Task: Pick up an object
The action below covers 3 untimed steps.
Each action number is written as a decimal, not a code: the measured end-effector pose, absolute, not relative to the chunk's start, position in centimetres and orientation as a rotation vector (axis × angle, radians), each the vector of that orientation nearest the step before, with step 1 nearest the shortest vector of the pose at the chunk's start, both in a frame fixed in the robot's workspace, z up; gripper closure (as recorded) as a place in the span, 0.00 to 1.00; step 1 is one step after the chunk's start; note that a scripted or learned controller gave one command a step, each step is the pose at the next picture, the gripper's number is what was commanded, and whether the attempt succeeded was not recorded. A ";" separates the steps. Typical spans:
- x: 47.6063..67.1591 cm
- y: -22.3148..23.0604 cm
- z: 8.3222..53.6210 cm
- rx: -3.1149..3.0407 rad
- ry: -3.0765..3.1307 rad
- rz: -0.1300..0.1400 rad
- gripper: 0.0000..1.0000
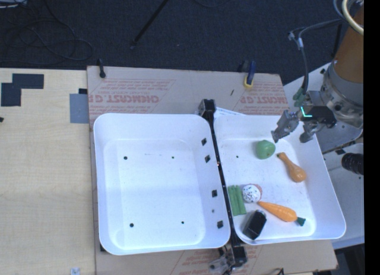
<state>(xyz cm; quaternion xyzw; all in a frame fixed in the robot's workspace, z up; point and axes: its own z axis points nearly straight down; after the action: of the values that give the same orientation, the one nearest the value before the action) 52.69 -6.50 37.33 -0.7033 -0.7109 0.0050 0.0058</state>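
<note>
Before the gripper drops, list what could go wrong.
1. The gripper hovers open above the right bin, between the green ball and the orange gourd; a straight descent may close on bare floor.
2. The ball is round and may roll away from the fingers.
3. The speckled ball, green block, carrot and black item lie packed together, so a grasp there may catch two or jam.

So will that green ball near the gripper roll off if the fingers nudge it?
Probably. The green ball looks round and lies free on the smooth floor of the right bin, so a nudge may roll it. It looks small and likely light. The gripper stands just above it.
</note>
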 end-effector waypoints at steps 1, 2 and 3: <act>52.7 -6.6 38.3 -2.195 -2.230 0.017 1.00; 52.8 -6.6 39.2 -2.188 -2.236 0.019 1.00; 52.8 -6.6 39.2 -2.187 -2.236 0.020 0.00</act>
<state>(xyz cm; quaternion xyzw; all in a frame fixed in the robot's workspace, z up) 52.76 -6.59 39.17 -0.6992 -0.7148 0.0065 0.0069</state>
